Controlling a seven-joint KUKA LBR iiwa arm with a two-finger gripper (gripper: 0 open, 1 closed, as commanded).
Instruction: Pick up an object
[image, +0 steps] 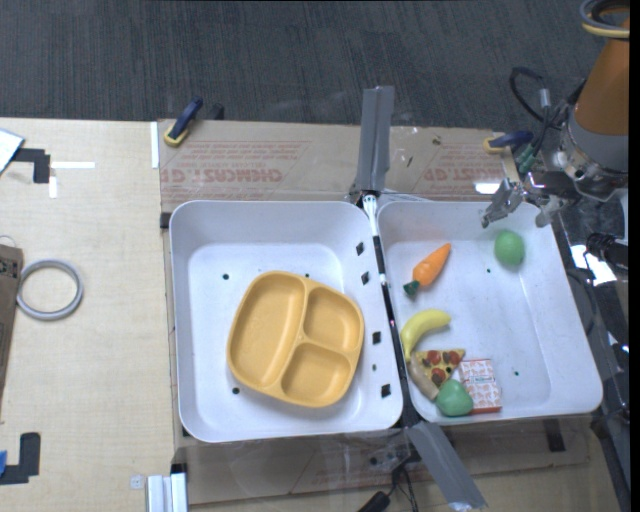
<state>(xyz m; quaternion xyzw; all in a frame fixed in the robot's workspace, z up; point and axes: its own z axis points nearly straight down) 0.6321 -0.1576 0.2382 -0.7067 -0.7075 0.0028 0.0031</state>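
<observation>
Overhead, fingers (503, 205) state unclear; round green ball (509, 248) just below, smooth, pale.

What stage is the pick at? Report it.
Done: nothing looks lifted; the orange toy carrot, yellow toy banana and round green ball all lie on the floor of the right white bin. In hand: the gripper hangs by the bin's far edge near the ball. Left: descend, grasp, lift.
</observation>
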